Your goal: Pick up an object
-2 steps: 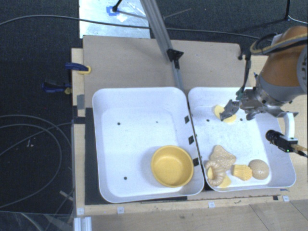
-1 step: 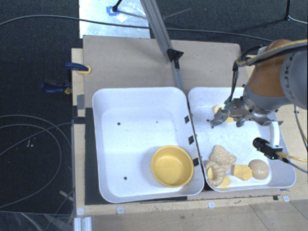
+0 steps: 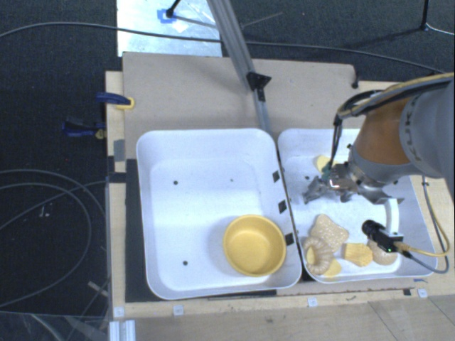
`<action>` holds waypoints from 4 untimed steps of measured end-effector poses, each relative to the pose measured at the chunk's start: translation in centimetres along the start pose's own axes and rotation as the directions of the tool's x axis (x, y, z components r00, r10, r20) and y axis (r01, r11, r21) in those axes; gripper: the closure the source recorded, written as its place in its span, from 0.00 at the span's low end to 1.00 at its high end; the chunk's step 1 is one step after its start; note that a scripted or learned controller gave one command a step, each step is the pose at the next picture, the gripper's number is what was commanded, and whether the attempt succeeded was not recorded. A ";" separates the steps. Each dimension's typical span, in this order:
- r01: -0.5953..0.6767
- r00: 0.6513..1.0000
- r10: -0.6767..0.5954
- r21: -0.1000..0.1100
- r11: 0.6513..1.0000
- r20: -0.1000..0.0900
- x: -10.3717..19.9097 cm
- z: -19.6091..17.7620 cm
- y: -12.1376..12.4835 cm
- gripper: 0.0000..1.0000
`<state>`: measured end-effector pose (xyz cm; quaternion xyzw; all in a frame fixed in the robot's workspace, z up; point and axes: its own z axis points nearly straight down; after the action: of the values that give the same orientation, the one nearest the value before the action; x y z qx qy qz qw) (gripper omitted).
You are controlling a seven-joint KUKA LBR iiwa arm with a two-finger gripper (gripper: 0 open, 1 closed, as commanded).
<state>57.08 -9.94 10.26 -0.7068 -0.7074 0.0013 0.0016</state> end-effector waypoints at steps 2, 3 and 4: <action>-0.001 1.000 0.001 -0.007 1.000 0.001 0.0 0.1 0.1 1.00; 0.005 1.000 -0.005 -0.011 1.000 0.001 0.9 -5.8 0.5 1.00; 0.005 1.000 -0.005 -0.011 1.000 0.001 1.3 -10.3 0.3 1.00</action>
<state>57.37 -8.69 20.54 -0.7051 -0.7091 -0.0022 -0.0026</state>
